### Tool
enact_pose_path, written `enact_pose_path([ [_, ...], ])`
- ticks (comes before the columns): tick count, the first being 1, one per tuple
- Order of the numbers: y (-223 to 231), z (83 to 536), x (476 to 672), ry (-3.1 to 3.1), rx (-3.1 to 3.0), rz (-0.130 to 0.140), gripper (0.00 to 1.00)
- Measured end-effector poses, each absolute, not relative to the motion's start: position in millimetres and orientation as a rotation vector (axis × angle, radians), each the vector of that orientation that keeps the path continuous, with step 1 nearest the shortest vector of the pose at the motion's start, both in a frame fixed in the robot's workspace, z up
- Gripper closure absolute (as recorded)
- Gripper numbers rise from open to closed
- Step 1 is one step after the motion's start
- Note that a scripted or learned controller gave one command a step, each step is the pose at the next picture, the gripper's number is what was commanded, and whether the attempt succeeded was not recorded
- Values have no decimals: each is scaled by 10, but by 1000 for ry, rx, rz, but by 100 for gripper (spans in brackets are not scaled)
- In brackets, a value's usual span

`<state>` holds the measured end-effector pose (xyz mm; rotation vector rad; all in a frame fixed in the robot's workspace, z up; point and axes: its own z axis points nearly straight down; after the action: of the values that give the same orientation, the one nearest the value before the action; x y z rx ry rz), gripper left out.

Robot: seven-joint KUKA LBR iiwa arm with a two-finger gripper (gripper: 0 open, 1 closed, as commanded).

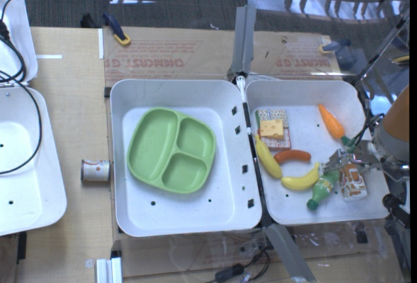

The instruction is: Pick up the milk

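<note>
1. Reaching in from the right: grey arm (399, 125) with its orange band, lowering the end effector (348, 159) over the near right corner of the right bin (296, 94).
2. Lying at that corner: the milk (352, 182), a small white and orange carton on its side, just below the metal parts of the end effector and close against them; touching or not, impossible to tell from this angle.
3. Crowding the carton on its left: a green bottle (322, 189), tilted, with its cap end toward the near wall, apparently touching the carton or just beside it.
4. Sitting further left in the same bin: a banana (301, 179), a second banana (267, 158), a red sausage (293, 156) between them, a snack box (272, 126) and, toward the far wall, a carrot (331, 121).
5. Resting in the left bin (124, 145): a green divided plate (172, 150), well apart from the work; a small can (96, 171) lying on the worktop (71, 66) beside that bin.
6. Judging the step: closing in on the carton for the grasp, nothing visibly lifted yet.
7. Reading the end effector's opening: cannot tell, the parts being too small and tangled with the bottle and carton to make out; no sign of anything clearly clamped.
8. Calling for next, by this reading: settling squarely over the carton's narrow sides, keeping clear of the green bottle and the bin wall, closing firmly, then rising straight up.
9. Risking most: catching the bottle along with the carton, or sliding off the flat-lying carton.
</note>
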<state>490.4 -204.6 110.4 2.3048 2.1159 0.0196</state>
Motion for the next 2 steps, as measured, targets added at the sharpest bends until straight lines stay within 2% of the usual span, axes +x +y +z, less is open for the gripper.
enact_pose_path([
  [1,-2084,1230,4927,2101,2299,20,100],
  [2,-2071,1232,4932,2104,2297,22,0],
])
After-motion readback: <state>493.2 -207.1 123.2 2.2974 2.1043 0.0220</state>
